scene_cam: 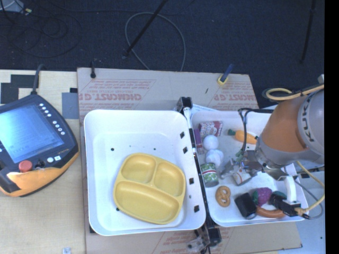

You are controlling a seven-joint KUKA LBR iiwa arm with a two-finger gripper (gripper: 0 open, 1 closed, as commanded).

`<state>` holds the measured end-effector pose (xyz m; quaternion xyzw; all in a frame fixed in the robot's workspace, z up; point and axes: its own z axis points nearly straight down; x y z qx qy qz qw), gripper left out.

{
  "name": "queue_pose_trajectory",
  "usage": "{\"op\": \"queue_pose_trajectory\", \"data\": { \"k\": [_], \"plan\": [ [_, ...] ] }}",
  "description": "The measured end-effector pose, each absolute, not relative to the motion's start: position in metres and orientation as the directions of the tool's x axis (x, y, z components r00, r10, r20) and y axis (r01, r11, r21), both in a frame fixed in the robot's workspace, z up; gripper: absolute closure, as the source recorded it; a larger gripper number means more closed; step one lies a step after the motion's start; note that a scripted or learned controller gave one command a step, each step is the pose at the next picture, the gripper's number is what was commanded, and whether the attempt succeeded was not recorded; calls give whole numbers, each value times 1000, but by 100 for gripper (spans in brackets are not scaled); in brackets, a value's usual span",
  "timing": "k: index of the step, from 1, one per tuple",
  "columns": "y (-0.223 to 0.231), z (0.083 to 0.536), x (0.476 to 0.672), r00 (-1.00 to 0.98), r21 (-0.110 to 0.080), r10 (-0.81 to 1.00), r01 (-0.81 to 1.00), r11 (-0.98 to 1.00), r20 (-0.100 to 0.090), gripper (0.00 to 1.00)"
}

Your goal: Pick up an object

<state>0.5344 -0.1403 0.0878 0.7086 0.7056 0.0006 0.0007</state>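
Clutter fills the right bin [302, 208]; left bin [100, 142] carries a yellow divided plate [150, 187], rigid, wide and shallow, awkward for two fingers except at the rim. Black block [244, 205]: stiff, probably light, take it across the short sides. Pretzel [223, 196]: small, flat, likely brittle, pinch it by its edges. Tool [239, 168] hangs low mid-bin near the pretzel; opening: cannot tell.

Left bin [100, 142]: room round yellow tray [150, 188]. Right bin [225, 220]: cluttered, arm [288, 131] overhead.
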Motion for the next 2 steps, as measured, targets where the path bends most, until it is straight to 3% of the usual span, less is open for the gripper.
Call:
{"op": "queue_pose_trajectory", "data": {
  "k": [1,2],
  "plan": [
    [-141,96,535,8,-4,1000,1000,-8,4,100],
    [0,190,556,-14,2,1000,1000,14,6,100]
  ]
}}
